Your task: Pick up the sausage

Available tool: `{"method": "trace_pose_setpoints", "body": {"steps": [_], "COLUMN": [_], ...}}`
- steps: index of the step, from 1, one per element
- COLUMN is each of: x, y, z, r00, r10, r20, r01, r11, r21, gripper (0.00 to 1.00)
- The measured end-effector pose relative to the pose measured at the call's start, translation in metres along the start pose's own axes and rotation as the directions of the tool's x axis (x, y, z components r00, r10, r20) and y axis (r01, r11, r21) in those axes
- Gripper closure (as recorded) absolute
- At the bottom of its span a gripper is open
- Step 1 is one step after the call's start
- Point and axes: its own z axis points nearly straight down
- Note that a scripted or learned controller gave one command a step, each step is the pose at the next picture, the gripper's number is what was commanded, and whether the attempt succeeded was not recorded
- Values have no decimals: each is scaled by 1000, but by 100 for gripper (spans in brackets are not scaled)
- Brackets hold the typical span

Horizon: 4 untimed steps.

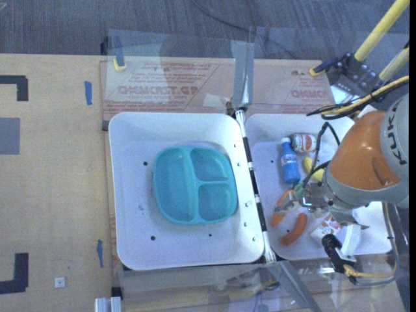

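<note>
Right bin [273,132] — sausage [294,229] lies diagonally, upper-right to lower-left, below gripper [303,199].

Light wooden surface [52,194] carrying two shallow white bins side by side; left bin [127,174] and right bin [263,132] touching along a shared edge; brown cardboard sheets [162,86] lying flat on the surface behind both bins; black corner markings [16,86] and short strips of blue tape [88,93] on the bare wood left of the bins.
</note>
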Motion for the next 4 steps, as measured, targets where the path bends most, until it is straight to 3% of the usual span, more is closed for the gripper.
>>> {"method": "trace_pose_setpoints", "body": {"steps": [1,4], "x": [4,4], "y": [2,2], "z": [0,0], "r00": [999,997], "r10": [-44,-71], "r20": [3,5], "r01": [44,71], "r11": [999,997], "r21": [-9,-12], "gripper": [0,0]}}
